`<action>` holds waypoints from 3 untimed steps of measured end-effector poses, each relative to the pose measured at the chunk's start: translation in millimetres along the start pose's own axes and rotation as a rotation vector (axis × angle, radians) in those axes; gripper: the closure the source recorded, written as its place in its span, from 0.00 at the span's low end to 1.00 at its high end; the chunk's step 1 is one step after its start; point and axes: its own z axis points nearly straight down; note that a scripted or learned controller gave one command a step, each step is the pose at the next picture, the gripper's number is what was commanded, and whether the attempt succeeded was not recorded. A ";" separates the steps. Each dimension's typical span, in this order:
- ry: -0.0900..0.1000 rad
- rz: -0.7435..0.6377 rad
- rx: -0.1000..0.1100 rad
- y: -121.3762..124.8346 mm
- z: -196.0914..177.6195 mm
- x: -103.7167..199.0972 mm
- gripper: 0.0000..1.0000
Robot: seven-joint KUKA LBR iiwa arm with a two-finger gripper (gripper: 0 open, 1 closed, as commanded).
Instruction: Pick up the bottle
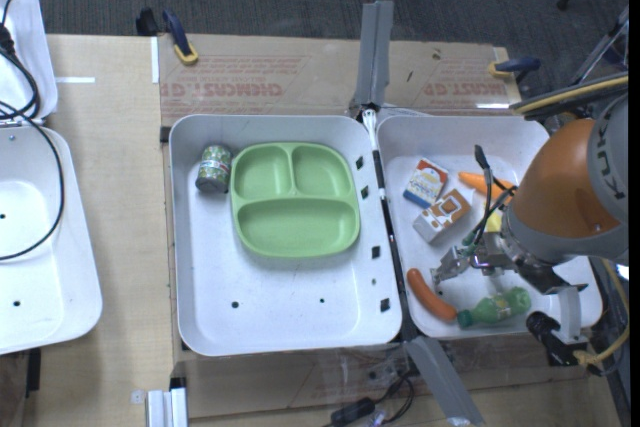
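Note:
The bottle (pixel 497 307) is green and lies on its side near the front edge of the right bin (pixel 400 147), its cap end pointing left. My gripper (pixel 454 266) hangs over the right bin, a little up and left of the bottle and apart from it. It sits between a small carton (pixel 443 215) and a red-orange sausage (pixel 430 295). The arm's orange band (pixel 565 183) and grey wrist cover the right part of this bin.
The right bin also holds a second small carton (pixel 425 182) and a carrot (pixel 478 182) near the back. In the left bin (pixel 190 255) lie a green divided plate (pixel 295 199) and a small can (pixel 213 168). A grey divider post (pixel 374 55) stands behind the bins.

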 end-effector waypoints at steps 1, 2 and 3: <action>-0.001 -0.184 -0.003 -2.1 -0.9 -62.9 0.00; -0.001 -0.184 -0.003 -2.0 -0.9 -62.8 0.00; -0.001 -0.184 -0.003 -2.0 -0.9 -62.7 0.00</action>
